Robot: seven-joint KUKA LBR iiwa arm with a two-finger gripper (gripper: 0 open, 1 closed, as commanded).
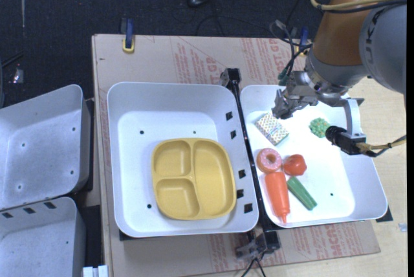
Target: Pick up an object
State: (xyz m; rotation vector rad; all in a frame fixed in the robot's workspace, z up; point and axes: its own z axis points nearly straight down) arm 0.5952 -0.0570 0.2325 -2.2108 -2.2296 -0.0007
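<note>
The right bin (362, 195) holds several small things: a patterned white packet (272, 129), a green broccoli piece (318, 127), a pink frosted donut (268, 160), a red tomato (295, 165), an orange carrot (278, 195) and a green cucumber (301, 193). My gripper (284, 109) hangs over the back of this bin, just above and right of the packet. Nothing shows between its fingers.
The left bin (129, 140) bears a yellow divided plate (193, 178). A black divider (240, 133) runs between the two bins. More white bins (39, 140) stand at the far left. The arm's grey and orange body (356, 30) looms over the right bin's back corner.
</note>
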